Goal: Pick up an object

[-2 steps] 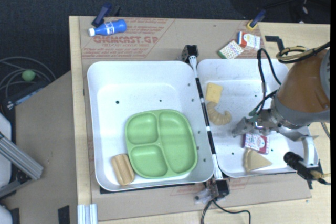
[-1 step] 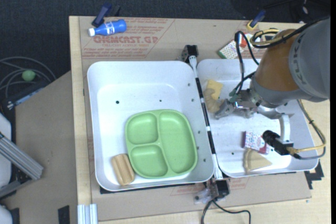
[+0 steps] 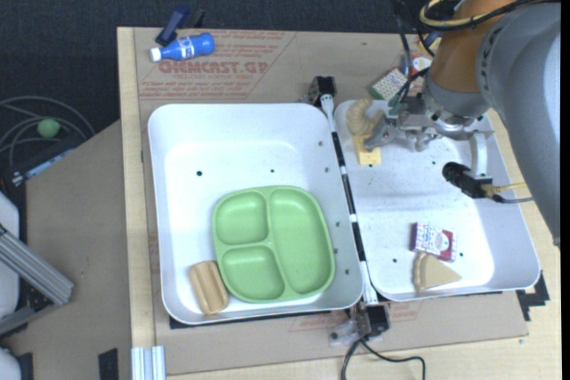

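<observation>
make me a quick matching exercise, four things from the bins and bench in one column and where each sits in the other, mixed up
Things:
1. green plate
2. blue bottle
3. red packet
4. tan block

Places:
A. on the bench beyond the bins
B. left bin, middle
C. left bin, near corner, touching the plate's edge
D. right bin, near side

Pairs: 1-B, 2-A, 3-D, 4-C

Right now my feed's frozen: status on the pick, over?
Gripper low in right bin's far left corner. Beside a pale object, yellow piece near.
</observation>
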Robot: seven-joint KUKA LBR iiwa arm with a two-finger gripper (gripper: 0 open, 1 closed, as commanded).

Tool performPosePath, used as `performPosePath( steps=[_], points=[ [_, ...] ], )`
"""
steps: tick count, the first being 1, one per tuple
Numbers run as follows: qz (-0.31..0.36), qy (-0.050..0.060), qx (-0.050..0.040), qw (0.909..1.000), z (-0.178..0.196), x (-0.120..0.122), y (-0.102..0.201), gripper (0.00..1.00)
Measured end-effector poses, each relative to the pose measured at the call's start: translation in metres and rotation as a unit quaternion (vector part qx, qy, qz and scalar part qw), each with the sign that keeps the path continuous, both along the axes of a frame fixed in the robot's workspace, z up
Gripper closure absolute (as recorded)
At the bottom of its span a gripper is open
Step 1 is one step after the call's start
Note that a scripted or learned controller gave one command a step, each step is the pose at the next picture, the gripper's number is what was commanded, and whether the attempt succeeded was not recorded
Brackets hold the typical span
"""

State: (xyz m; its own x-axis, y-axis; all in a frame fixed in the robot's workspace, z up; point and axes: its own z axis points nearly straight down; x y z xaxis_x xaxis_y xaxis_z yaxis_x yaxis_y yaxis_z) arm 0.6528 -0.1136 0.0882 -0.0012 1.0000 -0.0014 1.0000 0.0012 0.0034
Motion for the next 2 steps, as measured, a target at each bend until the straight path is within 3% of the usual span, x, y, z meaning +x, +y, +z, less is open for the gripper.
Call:
performPosePath(
  steps=[1, 2],
  points=[
    [-0.001, 0.000, -0.0009, 1.0000, 0.000, -0.005, 0.015, 0.00],
    [0.001, 0.015, 0.0016, 0.9999, -0.004, 0.010, 0.010, 0.00]
  ],
)
